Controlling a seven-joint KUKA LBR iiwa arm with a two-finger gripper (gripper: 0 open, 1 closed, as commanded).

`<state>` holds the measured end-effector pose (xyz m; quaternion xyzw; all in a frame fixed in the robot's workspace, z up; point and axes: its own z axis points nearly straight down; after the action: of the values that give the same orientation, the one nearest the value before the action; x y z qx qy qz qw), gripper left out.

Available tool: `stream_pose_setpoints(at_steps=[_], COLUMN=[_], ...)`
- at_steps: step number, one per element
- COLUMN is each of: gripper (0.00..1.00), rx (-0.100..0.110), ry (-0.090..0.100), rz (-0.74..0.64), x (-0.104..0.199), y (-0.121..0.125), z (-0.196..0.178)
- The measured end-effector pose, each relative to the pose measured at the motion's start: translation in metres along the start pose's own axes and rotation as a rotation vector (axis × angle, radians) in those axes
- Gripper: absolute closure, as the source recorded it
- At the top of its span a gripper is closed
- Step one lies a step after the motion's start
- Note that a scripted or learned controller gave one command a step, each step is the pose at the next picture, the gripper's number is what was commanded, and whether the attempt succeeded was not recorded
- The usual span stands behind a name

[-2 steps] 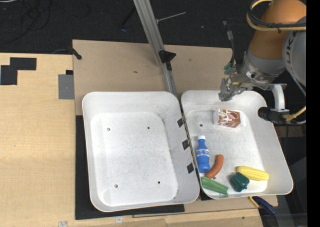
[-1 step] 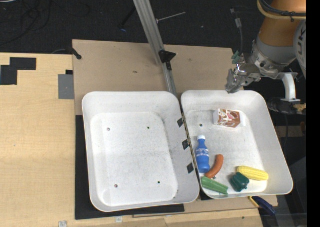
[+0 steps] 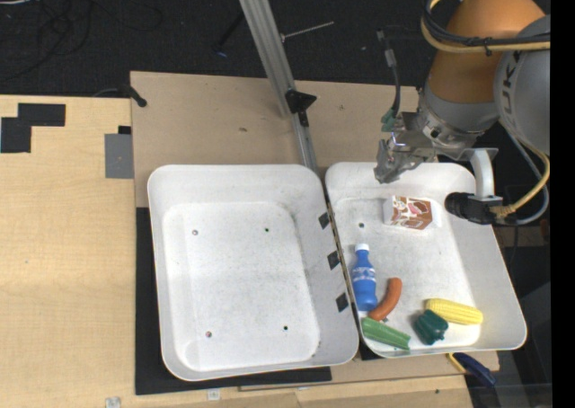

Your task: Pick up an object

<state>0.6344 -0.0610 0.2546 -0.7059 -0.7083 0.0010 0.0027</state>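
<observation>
Camera view from above and at a slant: two shallow white plastic bins are seen side by side on the pale wooden tabletop (image 3: 63, 217). Nothing is seen lying in the left bin (image 3: 171, 183). The right bin (image 3: 508, 303) holds all the loose things: a small red-and-white printed carton (image 3: 411, 212) near its far end, a small blue plastic bottle with a white cap (image 3: 363, 277) beside the inner wall, an orange-red toy sausage (image 3: 387, 298) just beside the bottle, a long green toy vegetable (image 3: 384, 333) at the near rim, a dark green block-like piece (image 3: 430, 326) and a yellow toy corn cob (image 3: 454, 311) in the near right corner.

The grey arm with its orange band is reached in from the right, and the gripper (image 3: 393, 166) hangs over the far rim of the right bin, near the carton but apart from it. The state of the jaws cannot be told; they are seen as a dark, small cluster, and no object is seen between them.

By these signs the task is judged to be at its start: nothing is lifted, every object lies on the bin floor. Left to be done are the descent onto one object, probably the nearby carton, the closing on it, and the lift.
</observation>
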Motion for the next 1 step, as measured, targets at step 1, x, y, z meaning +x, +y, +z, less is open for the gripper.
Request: stream_pose_setpoints(at_steps=[1], gripper=[1.0], rx=[0.001], ry=[0.0], rz=[0.001], x=[0.0477], y=[-0.0174], z=[0.0144])
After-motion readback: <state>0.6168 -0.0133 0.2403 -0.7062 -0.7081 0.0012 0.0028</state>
